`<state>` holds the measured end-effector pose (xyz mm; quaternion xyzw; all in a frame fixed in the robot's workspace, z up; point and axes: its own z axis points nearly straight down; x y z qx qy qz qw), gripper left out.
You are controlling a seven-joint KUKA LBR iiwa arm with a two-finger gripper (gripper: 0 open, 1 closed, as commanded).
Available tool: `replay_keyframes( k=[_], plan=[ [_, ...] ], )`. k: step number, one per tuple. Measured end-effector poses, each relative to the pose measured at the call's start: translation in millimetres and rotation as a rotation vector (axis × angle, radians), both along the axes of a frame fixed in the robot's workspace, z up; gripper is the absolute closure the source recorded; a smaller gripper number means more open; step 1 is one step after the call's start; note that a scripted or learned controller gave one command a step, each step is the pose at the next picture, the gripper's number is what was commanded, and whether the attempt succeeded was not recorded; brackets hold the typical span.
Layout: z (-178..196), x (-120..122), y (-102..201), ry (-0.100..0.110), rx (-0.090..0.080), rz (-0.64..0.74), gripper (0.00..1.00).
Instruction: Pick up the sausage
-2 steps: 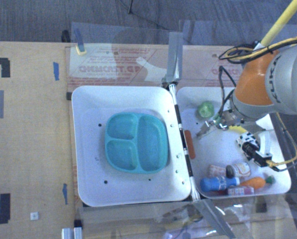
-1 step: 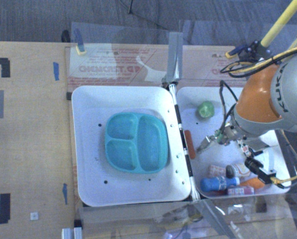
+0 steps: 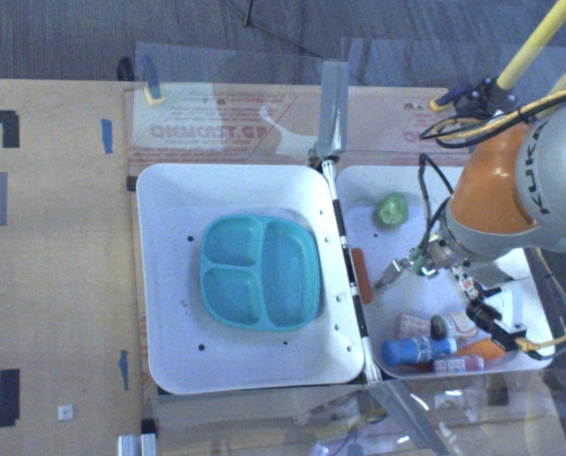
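Note:
The sausage (image 3: 360, 275) is a slim red-brown stick. It lies lengthwise against the left wall of the right bin (image 3: 359, 190). My gripper (image 3: 390, 277) hangs low in that bin, just right of the sausage and pointing towards it, with a small gap between them. Nothing shows in its grasp. The grey arm with its orange band (image 3: 487, 193) reaches in from the right and covers the bin's right part.
A teal divided plate (image 3: 261, 272) sits in the left bin (image 3: 169, 207). In the right bin, a green lump (image 3: 392, 209) lies at the back. A blue bottle (image 3: 418, 351), an orange item (image 3: 481, 351) and small packets (image 3: 416, 326) crowd the front.

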<state>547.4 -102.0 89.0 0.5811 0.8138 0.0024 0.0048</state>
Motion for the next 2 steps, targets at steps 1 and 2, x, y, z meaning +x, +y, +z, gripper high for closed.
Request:
replay_keyframes(
  k=[1,2],
  plan=[
    [0.0,0.0,0.0,0.000,0.000,0.000,0.00],
    [-0.2,16.6,-10.9,0.001,-0.003,0.264,0.00]
  ],
)
